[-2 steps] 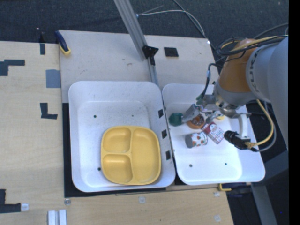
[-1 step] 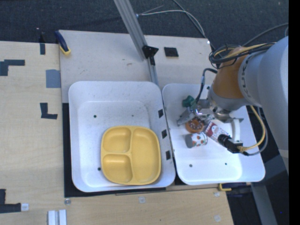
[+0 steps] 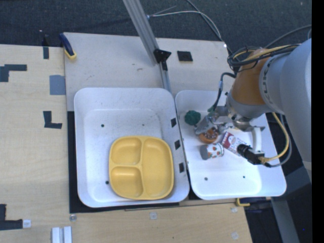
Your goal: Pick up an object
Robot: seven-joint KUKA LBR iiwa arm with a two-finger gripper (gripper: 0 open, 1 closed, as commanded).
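The right bin (image 3: 228, 184) holds a small cluster of objects. A dark green round object (image 3: 192, 117) lies near the bin's left wall. Just right of it and a little nearer is an orange-brown object (image 3: 208, 134). Nearer the front lie a red-and-white object (image 3: 216, 150) with a grey piece (image 3: 205, 153) beside it, and a red-and-white packet (image 3: 230, 141). My gripper (image 3: 212, 124) is low in this bin, directly over the orange-brown object and partly covering it. The wrist hides how the gripper meets that object.
The left bin (image 3: 91, 115) holds a yellow divided plate (image 3: 141, 167) at its front. A slanted metal pole (image 3: 142, 24) rises behind the bins. Cables and a black fitting (image 3: 251, 154) trail from the wrist over the right bin's right side.
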